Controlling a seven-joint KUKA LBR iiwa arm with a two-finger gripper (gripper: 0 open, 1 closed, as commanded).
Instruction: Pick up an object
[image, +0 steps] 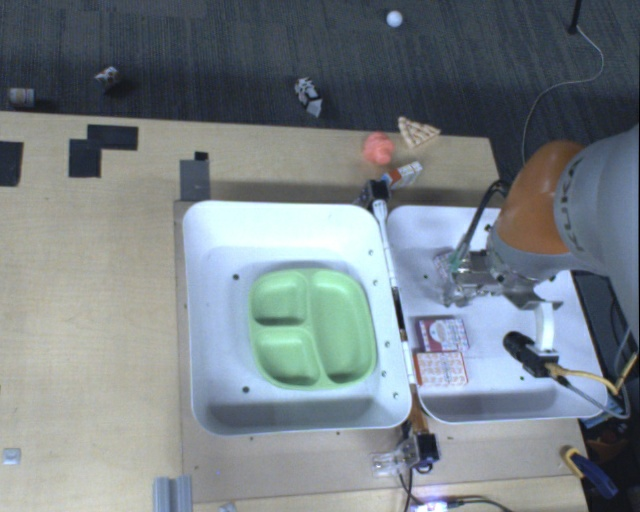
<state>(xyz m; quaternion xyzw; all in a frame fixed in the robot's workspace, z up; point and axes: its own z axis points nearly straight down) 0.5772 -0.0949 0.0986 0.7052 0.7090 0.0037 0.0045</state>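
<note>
In the right bin (560, 300), near its left wall, lies a red-and-white printed box (441, 350). My gripper (460, 284) hangs over the middle of this bin, just above and slightly right of the box, apart from it. I see nothing held in it. The grey arm with its orange band (535, 205) reaches in from the right and covers part of the bin's back right.
The left bin (210, 250) holds a green divided plate (310, 325). On the bench behind the bins lie an orange ball (378, 148), a triangular wedge (418, 131) and a small tube (402, 176). Small bits lie on the dark floor beyond.
</note>
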